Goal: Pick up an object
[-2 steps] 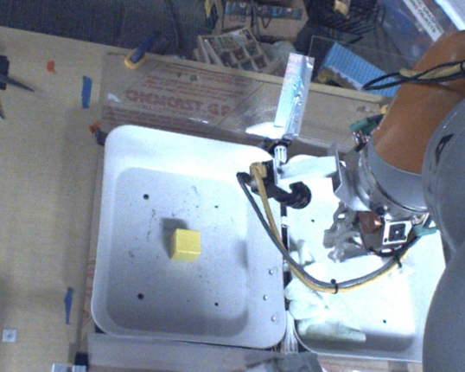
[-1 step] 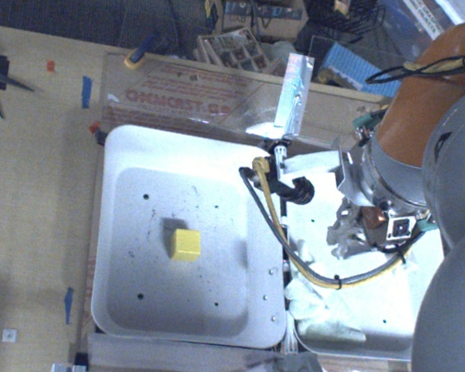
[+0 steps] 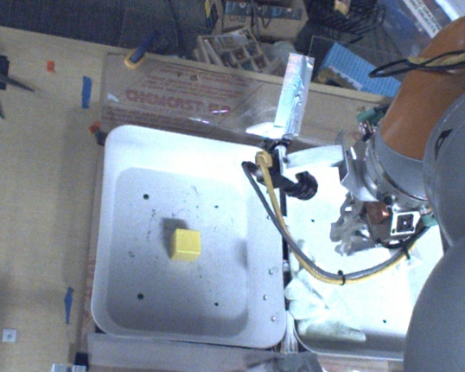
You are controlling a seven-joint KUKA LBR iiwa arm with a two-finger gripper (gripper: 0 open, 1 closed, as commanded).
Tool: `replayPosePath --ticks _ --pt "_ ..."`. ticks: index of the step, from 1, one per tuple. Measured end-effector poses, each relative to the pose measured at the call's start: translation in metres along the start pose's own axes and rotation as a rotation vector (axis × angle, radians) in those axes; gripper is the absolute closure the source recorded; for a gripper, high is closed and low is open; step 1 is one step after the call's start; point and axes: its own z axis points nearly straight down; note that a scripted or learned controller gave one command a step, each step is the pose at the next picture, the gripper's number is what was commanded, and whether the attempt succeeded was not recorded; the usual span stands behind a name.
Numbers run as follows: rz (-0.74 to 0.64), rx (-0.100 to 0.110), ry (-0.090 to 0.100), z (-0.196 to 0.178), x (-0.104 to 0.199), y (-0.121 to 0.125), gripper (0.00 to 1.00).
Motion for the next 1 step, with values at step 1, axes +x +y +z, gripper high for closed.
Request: replayPosePath --ticks 1 --pt "0.002 -0.005 -0.003 -0.0078 0.0021 0.0008 1.0"
